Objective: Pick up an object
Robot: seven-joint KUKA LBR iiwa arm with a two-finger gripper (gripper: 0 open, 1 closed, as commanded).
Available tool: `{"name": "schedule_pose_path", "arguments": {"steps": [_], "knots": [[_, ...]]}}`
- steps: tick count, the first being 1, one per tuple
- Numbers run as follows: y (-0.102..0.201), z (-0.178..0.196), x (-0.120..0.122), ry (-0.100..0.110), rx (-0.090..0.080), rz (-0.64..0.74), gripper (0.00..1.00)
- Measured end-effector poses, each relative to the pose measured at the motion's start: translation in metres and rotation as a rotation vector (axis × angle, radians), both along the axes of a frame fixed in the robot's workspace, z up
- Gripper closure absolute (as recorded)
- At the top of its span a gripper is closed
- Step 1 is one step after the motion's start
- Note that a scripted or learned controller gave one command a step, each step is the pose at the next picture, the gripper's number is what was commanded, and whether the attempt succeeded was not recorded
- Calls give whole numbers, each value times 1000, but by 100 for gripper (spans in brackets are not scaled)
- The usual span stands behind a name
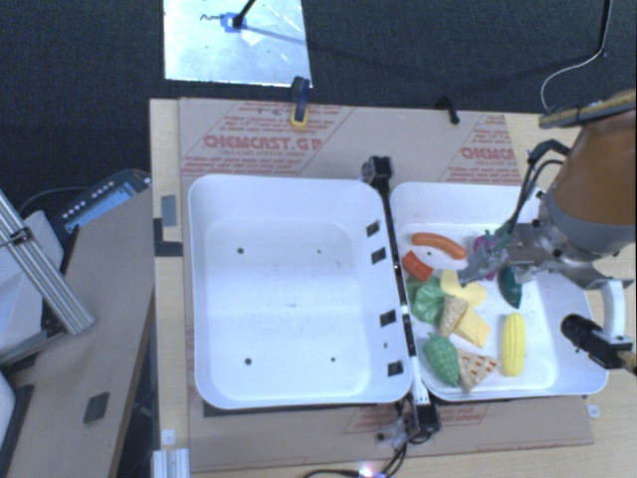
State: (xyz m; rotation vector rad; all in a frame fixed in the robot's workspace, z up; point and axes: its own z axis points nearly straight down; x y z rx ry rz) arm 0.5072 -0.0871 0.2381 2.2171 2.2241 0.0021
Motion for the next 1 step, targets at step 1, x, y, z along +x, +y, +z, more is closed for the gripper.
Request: {"name": "schedule_pose_path", "arguments": {"steps": [1], "knots": [[-34,-160,-11,1,-3,-5,0]]}}
